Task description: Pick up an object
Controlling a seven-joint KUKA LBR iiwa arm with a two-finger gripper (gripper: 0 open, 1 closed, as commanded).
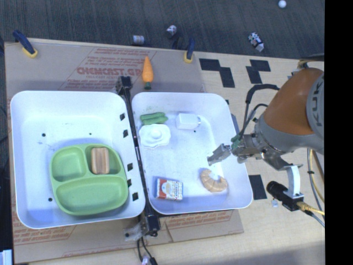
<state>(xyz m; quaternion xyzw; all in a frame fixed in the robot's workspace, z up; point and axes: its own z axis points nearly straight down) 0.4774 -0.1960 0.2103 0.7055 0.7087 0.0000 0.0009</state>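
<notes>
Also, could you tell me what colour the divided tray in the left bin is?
Light green plastic divided tray, seen in the camera view.

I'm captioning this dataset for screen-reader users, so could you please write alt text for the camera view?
A grey and orange robot arm's gripper hovers over the right bin, just above a croissant; that bin also holds a small carton, a fried egg, a green pod and a white block. The left bin holds a green tray with a bread slice.

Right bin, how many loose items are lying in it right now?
5. In the right bin: a green pod and a white block at the back, a fried egg left of centre, a small carton and a croissant at the front.
</notes>
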